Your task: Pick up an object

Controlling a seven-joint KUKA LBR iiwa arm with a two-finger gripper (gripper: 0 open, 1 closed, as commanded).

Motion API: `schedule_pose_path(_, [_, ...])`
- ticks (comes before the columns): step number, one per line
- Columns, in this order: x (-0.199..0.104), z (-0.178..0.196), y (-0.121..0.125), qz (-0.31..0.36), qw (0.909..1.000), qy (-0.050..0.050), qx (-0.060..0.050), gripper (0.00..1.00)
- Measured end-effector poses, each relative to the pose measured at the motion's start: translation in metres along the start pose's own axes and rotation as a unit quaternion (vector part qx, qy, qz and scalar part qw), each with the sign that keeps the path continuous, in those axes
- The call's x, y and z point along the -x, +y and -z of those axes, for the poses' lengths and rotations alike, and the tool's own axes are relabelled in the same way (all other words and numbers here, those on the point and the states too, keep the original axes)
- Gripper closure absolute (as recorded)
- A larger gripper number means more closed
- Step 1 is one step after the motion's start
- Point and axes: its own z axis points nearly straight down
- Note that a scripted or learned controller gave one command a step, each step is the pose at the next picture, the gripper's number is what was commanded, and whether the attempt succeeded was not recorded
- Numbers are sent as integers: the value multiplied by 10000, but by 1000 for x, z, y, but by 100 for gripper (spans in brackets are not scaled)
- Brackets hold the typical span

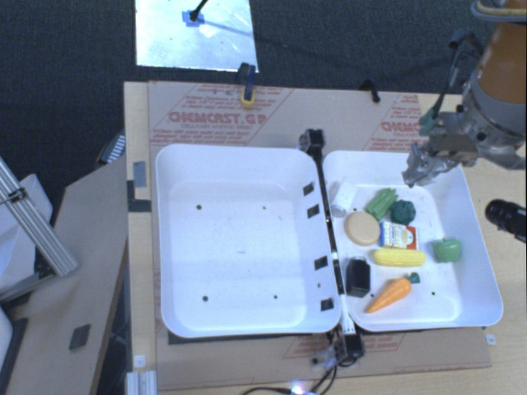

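- Left bin (239, 245): nothing for the task here.
- Right bin (473, 220): black block (357, 276), carrot (389, 294), tan disc (362, 228), corn (399, 257), green pod (381, 202), broccoli (403, 211), green pepper (447, 250) clustered mid-bin, all lying on the floor.
- End effector (420, 171): above the right bin's far edge, just beyond the broccoli; nothing visible between the fingers, can't tell how far open.
- Progress: no pick yet. Descent, grasp and lift all remain.

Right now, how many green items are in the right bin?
3. A green oblong vegetable lies near the middle, a dark green broccoli-like piece is just right of it, and a green pepper sits by the right wall. Nothing looks hidden.
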Motion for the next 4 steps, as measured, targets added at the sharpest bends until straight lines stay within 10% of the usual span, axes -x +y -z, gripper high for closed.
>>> schedule_pose_path(1, [-35,103,31,14,9999,-4,129,100])
schedule_pose_path(2, [-59,61,-31,1,10000,-4,47,100])
schedule_pose_path(3, [-68,141,-33,-4,9999,-3,102,100])
schedule_pose_path(4, [-130,-10,-31,11,10000,-10,16,100])
